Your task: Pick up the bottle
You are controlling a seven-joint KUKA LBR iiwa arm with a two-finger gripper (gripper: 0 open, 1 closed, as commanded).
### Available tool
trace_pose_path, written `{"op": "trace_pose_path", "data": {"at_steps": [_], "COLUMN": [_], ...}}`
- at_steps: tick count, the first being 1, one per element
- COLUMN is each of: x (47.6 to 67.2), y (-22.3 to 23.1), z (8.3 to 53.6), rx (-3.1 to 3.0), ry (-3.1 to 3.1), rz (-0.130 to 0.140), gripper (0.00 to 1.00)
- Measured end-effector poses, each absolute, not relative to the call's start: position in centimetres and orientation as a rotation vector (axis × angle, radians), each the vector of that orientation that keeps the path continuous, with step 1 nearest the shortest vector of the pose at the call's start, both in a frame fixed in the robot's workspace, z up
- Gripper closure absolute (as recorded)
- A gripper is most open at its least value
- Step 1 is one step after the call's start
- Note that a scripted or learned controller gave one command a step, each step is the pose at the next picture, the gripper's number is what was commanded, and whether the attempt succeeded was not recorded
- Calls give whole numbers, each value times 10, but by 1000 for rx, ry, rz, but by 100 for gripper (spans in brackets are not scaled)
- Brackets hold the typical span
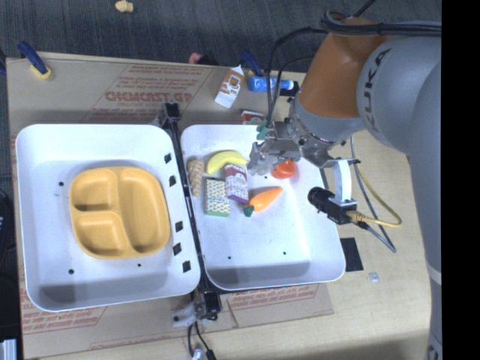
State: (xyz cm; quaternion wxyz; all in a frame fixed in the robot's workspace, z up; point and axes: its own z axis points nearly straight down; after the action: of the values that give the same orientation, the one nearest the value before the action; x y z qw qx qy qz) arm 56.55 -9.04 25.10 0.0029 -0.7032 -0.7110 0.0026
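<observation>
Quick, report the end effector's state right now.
End effector: low over the right bin, among the toy food beside the banana; open or closed cannot be told.

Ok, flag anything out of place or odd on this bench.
A small carton and a blue object lie on the cardboard behind the right bin, outside both bins. A yellow scrap sits on the floor beyond. Inside the bins, nothing looks spilled or damaged.

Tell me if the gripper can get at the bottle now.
Probably yes: the gripper hovers just beside the bottle, whose top lies uncovered, though the banana and checkered box crowd it.
</observation>
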Motion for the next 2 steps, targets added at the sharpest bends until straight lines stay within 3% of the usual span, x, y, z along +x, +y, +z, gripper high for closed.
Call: {"op": "trace_pose_path", "data": {"at_steps": [1, 2], "x": [514, 480], "y": [-93, -60], "z": [154, 232], "rx": [-1939, -1940], "ry": [-2466, -2467], "rz": [4, 2], "gripper": [100, 100]}}
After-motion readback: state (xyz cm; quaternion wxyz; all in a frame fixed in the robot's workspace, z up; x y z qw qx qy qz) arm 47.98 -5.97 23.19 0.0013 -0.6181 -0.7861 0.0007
